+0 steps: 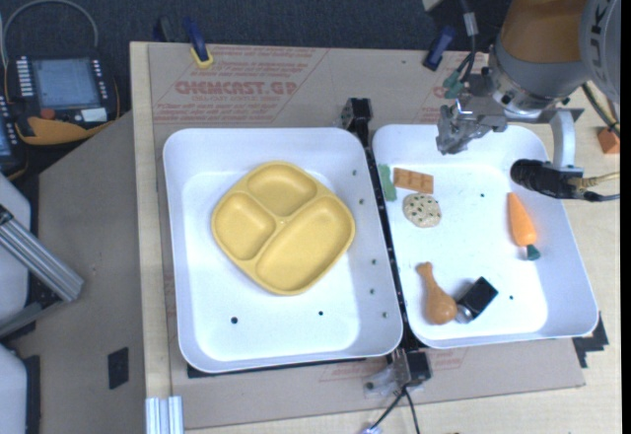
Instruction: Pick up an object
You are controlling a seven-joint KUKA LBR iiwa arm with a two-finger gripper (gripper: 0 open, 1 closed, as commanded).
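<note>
Counting, you had one cookie (422, 211), one cracker (412, 180), one carrot (522, 222), one drumstick (435, 294); gripper (455, 140) at twelve o'clock, grip state unclear.

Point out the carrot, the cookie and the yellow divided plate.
carrot (520, 219): camera view, middle of orange body.
cookie (422, 211): camera view, centre of top face.
yellow divided plate (283, 226): camera view, central ridge between compartments.

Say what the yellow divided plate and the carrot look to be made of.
Yellow divided plate: likely moulded plastic, matte; uniform colour, soft rounded compartment ridges. Carrot: probably toy plastic, smooth and slightly glossy; flat even orange with a green tip.
</note>
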